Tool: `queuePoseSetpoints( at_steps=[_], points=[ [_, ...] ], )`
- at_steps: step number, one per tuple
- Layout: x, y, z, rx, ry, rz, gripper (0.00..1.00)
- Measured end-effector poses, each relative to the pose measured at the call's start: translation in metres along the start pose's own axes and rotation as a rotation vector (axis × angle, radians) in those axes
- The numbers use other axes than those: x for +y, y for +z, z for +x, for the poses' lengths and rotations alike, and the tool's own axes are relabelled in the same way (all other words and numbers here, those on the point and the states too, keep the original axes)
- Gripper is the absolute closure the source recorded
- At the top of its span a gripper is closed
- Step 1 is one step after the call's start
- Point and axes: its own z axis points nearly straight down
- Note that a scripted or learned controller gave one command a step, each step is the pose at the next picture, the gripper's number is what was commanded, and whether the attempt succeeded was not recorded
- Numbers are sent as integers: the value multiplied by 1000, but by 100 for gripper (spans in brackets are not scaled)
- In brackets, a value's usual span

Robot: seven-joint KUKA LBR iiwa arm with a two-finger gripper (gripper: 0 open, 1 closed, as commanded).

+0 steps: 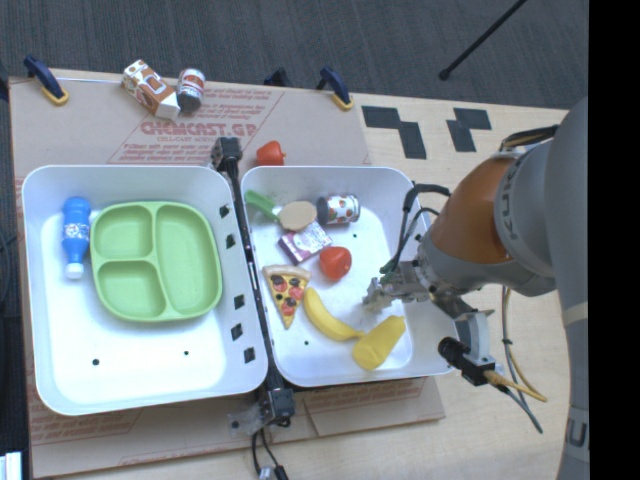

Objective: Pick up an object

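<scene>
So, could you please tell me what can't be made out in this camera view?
- Gripper: too small and blurred above the right bin to tell whether it holds anything.
- Can label: too small to read.
- Green item: partly hidden by the bin's rim and the cookie.
- Arm: cut off by the right edge.

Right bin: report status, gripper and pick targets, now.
Gripper low in the right bin, nothing seen held. Yellow block just below it, banana alongside. Tomato and pizza slice farther left, untouched.
</scene>
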Motion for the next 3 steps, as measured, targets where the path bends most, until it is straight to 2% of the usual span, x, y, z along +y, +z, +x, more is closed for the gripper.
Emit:
queuePoseSetpoints(
  at_steps=[1,2,3],
  points=[
    [0,0,0,0,0,0,0],
    [1,-10,0,0,-4,1,100],
    [39,-62,-1,-1,3,-5,100]
  ],
)
